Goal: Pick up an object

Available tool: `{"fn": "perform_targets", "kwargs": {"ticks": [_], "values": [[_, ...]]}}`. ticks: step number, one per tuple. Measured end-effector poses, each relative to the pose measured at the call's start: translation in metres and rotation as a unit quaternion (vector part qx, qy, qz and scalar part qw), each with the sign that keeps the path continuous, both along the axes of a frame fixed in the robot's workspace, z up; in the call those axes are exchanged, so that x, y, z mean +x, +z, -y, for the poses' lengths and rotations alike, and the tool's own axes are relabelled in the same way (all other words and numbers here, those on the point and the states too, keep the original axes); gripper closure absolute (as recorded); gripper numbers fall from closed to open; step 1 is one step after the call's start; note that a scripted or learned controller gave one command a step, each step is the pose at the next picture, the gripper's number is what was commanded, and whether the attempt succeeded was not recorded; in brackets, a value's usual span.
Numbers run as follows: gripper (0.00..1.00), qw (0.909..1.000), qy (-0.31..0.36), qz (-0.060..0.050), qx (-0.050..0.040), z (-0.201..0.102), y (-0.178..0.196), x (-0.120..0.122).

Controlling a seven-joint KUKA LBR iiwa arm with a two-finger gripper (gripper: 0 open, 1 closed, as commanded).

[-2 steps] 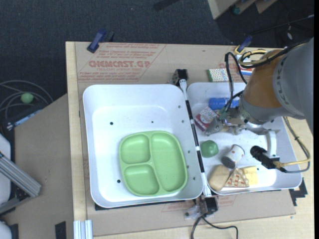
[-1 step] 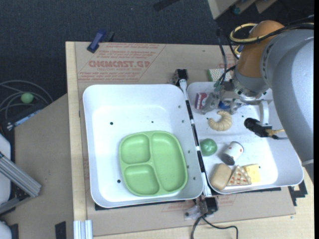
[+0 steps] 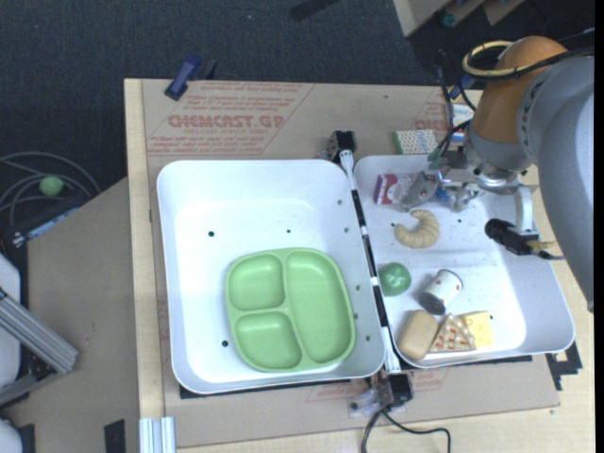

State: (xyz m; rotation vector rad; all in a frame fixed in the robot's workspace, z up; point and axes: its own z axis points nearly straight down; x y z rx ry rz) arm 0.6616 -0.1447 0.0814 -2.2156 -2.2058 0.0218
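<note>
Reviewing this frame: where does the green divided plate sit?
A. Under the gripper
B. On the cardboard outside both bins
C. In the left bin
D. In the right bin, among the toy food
C: the green divided plate lies flat on the floor of the left bin, while the croissant and green ball sit in the right bin.

Looks like a robotics lab setup, not anyone's kitchen. A grey industrial arm (image 3: 557, 130) with an orange band reaches over two white bins (image 3: 189, 253) clipped together on a board (image 3: 236, 121) stamped CHEMCAST. Loose cables (image 3: 28, 196) and an aluminium rail (image 3: 38, 333) lie on dark office-style carpet (image 3: 75, 26).
</note>
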Motion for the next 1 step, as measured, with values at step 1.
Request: {"fn": "perform_targets", "kwargs": {"ticks": [1], "values": [[0.00, 1.0000, 0.003, 0.009, 0.0001, -0.0292, 0.0033, -0.0302]]}}
